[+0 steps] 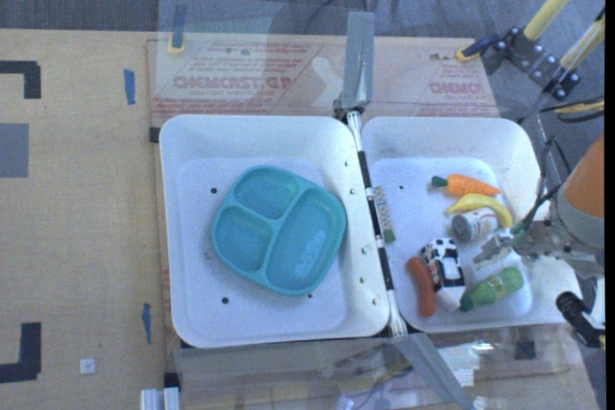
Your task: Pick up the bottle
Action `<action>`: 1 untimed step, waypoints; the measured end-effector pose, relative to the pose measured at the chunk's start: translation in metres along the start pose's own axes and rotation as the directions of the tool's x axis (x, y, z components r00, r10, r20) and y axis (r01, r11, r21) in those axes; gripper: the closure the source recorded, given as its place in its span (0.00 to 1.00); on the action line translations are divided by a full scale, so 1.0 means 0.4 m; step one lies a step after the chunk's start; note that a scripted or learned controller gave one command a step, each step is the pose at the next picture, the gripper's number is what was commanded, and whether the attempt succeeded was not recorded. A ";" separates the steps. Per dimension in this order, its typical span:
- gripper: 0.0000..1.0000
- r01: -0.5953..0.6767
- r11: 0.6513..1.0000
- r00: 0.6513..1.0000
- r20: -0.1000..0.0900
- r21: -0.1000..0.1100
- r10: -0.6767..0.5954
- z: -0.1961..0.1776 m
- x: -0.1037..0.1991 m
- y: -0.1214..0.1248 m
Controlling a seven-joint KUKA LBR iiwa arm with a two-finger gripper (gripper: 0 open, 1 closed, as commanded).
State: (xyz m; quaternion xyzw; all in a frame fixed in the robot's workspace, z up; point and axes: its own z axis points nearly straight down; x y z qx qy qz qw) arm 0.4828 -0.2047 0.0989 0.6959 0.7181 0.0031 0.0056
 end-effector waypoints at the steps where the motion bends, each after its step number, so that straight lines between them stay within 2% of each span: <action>1: 0.00 -0.431 0.902 0.902 -0.021 0.007 0.431 0.020 -0.013 0.016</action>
